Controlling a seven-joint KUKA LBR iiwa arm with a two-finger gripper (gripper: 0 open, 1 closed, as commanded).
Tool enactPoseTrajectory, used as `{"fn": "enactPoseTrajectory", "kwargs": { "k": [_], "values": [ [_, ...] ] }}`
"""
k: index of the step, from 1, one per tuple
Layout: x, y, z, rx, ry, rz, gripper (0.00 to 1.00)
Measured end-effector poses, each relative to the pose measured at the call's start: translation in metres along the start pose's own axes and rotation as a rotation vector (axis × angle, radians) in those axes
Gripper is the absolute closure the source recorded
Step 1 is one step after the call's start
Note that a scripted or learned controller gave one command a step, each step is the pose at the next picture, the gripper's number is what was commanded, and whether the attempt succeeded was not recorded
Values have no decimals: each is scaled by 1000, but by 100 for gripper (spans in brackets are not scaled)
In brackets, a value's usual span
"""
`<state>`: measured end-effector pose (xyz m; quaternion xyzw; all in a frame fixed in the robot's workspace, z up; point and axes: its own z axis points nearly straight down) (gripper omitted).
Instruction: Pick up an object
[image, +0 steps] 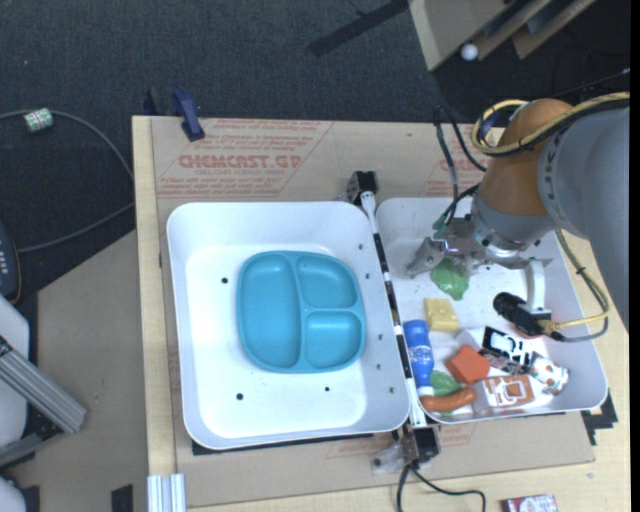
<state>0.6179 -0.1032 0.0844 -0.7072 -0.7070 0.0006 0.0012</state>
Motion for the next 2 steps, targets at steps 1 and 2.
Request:
{"fn": "enactPoseTrajectory", "kwargs": {
  "k": [1,2],
  "values": [
    [-4,20,0,-4,-2,-2,0],
    [-13,14,-1,-1,0,0,0]
  ]
}}
